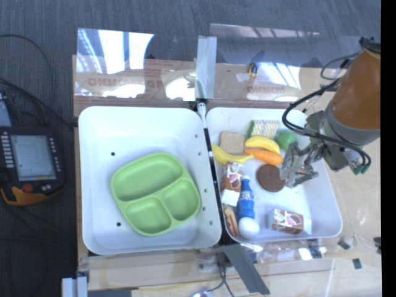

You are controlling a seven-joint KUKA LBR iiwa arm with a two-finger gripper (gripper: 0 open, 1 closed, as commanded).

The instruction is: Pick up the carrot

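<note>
Worktop (pixel 365 209) is carrying two bins; left bin (pixel 99 135) is holding a green tray (pixel 156 193). Arm (pixel 359 98) is reaching into right bin (pixel 322 209). Jaws (pixel 296 166) are hovering just right of carrot (pixel 267 156); can't tell their opening. Carrot is lying under banana (pixel 260 143), above cookie (pixel 270 178).

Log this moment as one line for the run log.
task: pick up carrot | carrot: in right bin, beside banana | gripper: just right of carrot | status: not lifted

dark grey carpet floor (pixel 185 5)
</note>
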